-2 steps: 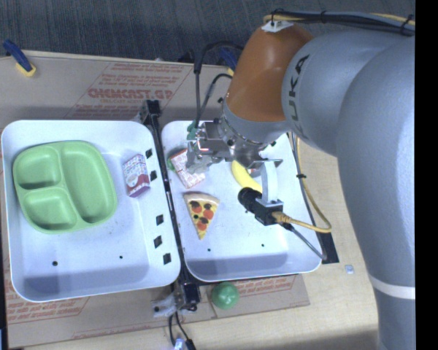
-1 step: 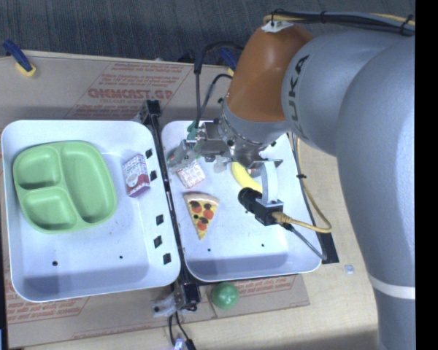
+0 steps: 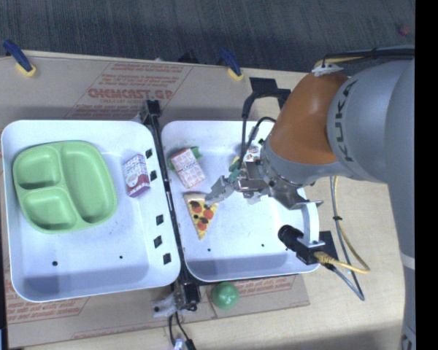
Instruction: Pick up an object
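Note:
In the right bin [image 3: 233, 265] a pizza slice toy [image 3: 200, 214] lies near the left wall, its tip pointing toward the front. A red and white snack packet [image 3: 186, 166] lies behind it with a bit of green beside it. My gripper [image 3: 232, 184] hangs low over the middle of this bin, just right of and slightly behind the pizza slice. Nothing is visibly held in it. The grey arm with its orange band [image 3: 310, 126] covers the bin's right part.
The left bin [image 3: 73, 275] holds a green divided plate [image 3: 62, 184] and a small red and white carton [image 3: 136, 174] by its right wall. A green ball [image 3: 223, 294] sits outside the bins at the front. Cables [image 3: 343, 265] trail at the right bin's front right corner.

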Available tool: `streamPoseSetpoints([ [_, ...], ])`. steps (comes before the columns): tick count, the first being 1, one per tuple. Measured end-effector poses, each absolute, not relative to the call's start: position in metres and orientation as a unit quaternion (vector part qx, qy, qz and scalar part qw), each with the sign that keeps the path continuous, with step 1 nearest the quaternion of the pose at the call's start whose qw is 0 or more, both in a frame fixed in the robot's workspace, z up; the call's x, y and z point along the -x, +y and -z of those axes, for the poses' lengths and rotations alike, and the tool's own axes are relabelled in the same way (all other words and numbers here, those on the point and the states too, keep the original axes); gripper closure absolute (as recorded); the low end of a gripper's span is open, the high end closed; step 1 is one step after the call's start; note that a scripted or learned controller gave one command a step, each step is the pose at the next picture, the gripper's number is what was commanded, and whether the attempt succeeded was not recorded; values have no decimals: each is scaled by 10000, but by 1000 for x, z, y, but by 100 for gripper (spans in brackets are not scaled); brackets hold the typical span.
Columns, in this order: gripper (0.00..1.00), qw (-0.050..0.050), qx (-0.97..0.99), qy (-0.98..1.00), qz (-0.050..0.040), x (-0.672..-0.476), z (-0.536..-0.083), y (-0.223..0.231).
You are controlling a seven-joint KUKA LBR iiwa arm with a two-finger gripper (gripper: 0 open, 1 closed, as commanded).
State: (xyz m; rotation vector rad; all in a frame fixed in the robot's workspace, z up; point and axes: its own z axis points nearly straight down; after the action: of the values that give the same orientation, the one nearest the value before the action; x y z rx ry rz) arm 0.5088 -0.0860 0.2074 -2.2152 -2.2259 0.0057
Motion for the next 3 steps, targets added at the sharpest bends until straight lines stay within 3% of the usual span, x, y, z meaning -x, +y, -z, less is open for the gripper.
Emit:
streamPoseSetpoints([
  [1, 0, 6, 7050, -7092, -13, -509, -207, -85],
  [2, 0, 15, 7046, -7096, -22, -589, -91, -123],
  [3, 100, 11, 7034, -7108, -22, -589, -101, -123],
])
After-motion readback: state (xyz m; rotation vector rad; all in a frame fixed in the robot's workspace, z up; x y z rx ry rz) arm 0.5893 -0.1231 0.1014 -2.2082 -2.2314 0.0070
